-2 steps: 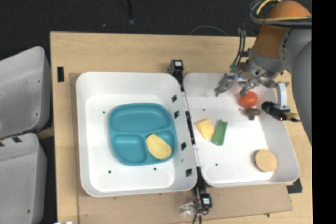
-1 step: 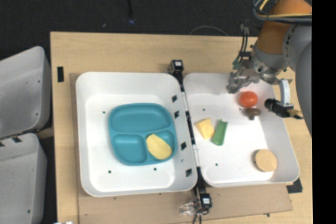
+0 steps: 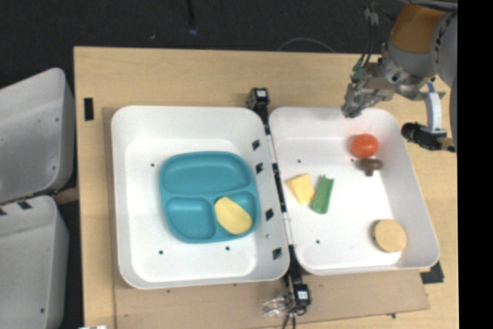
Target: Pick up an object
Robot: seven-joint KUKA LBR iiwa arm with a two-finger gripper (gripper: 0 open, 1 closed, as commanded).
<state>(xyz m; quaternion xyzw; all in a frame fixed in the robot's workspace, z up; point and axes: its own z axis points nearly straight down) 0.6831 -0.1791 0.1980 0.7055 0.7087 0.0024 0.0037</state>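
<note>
Gripper (image 3: 353, 109) hovers at right bin (image 3: 339, 254) far rim, pincer state can't tell; probably drop straight onto nearby red ball (image 3: 364, 144), centered so it can't roll.

R bin: red tomato (image 3: 364, 144), yellow wedge (image 3: 301, 188) touching green block (image 3: 322, 194), tan disc (image 3: 390, 236), all flat.

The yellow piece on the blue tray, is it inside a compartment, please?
Inside: yellow piece lies in blue tray's lower right compartment.

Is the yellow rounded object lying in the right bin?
No, the yellow rounded object lies on the blue tray inside the left bin.
</note>
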